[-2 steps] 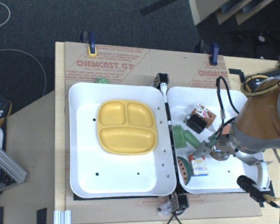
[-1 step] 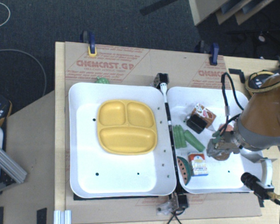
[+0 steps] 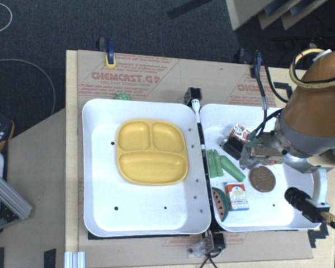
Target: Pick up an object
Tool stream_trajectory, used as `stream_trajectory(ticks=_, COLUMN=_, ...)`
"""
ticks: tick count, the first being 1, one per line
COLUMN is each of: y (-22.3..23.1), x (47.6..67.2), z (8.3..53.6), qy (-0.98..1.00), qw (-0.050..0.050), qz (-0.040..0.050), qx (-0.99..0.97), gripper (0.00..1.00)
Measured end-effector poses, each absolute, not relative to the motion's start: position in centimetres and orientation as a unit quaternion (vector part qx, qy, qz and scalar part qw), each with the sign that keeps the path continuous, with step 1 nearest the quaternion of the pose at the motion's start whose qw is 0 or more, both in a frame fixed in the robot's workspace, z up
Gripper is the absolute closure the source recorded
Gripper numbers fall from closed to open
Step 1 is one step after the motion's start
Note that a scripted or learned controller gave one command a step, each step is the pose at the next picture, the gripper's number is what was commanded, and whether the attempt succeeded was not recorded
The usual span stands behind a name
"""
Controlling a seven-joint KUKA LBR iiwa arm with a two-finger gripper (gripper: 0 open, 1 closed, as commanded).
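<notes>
Two white bins sit side by side on the bench. The left bin (image 3: 97, 200) holds one thing, a yellow divided plate (image 3: 152, 152) with three compartments, two small ones at the far side and one long one nearer. It lies in the far half of that bin, flat on the floor.

The right bin (image 3: 264, 217) is the crowded one. At its left edge, near the front, lies one dark round item with red and green (image 3: 221, 204), partly tucked against the bin wall; I can't say what it is. Just beside it is one small box (image 3: 237, 196), red and white with a blue edge. Behind those, two green pieces (image 3: 222, 164) lie close together, one straight along the wall, one angled toward the middle. Farther back is one small black block (image 3: 232, 147) with one little printed packet (image 3: 238, 131) just behind it. Then comes one brown round disc (image 3: 262, 179), flat on the bin floor near the middle.

The gripper (image 3: 260, 154) hangs over the right bin, just behind the disc and right of the black block, below the arm's orange band (image 3: 317, 99). From where I look I cannot tell how it is set, and nothing is seen caught in it. One black cylinder (image 3: 301, 202) juts near the bin's right rim.
</notes>
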State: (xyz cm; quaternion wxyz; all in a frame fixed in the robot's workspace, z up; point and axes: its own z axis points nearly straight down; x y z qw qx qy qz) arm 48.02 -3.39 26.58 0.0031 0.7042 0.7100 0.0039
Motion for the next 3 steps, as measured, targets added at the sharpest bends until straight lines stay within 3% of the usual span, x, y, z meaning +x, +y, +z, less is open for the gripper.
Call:
stream_trajectory(ticks=1, y=7.2, x=47.8, z=18.0, qy=0.711, qw=-0.004, qz=-0.002, qx=0.704, gripper=1.0)
stream_trajectory(ticks=2, y=11.8, x=47.9, z=25.4, qy=0.708, qw=0.001, qz=0.0014, qx=0.706, gripper=1.0)
stream_trajectory(ticks=3, y=21.7, x=47.9, z=27.4, qy=0.709, qw=0.001, qz=0.0017, qx=0.705, gripper=1.0)
